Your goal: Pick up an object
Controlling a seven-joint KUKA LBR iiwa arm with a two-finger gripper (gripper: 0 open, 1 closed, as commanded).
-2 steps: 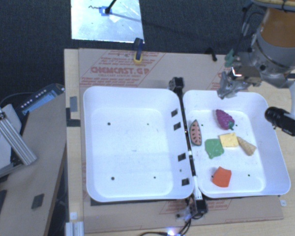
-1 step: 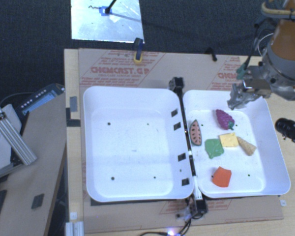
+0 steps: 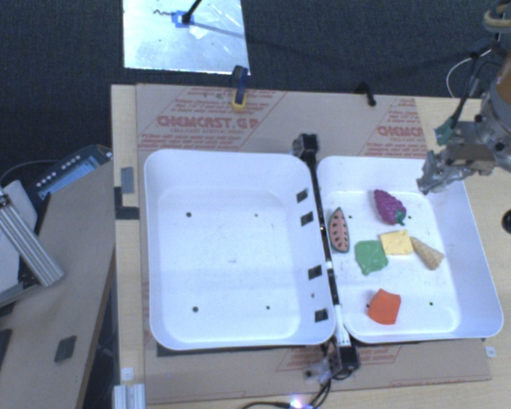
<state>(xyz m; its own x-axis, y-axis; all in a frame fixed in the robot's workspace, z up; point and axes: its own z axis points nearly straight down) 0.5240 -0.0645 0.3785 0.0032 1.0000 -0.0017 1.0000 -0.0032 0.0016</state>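
Grey metal of the gripper (image 3: 433, 181) is hanging over the far right corner of the right bin (image 3: 473, 228), reaching in from the right with the arm (image 3: 502, 100) behind it. Whether it is spread or pressed together cannot be told at this size and angle; nothing is showing between its tips, and it is not touching any of the objects.

Six objects are lying in the right bin. A purple grape bunch (image 3: 389, 205) is sitting nearest the gripper, toward the far edge, a little to the left of the tips and apart from them. A watermelon slice (image 3: 338, 230) is lying beside the bin's left wall. A green piece (image 3: 370, 256), a yellow block (image 3: 397, 243) and a tan cone (image 3: 427, 252) are clustering in the middle of the bin, the yellow block touching or nearly touching its neighbours on either side. An orange block (image 3: 384, 307) is resting alone toward the near edge.

The left bin (image 3: 166, 228) is sitting just beside the right one, the two meeting along a row of black clips (image 3: 315, 271). Both are resting on a printed cardboard sheet (image 3: 204, 118) on the bench.
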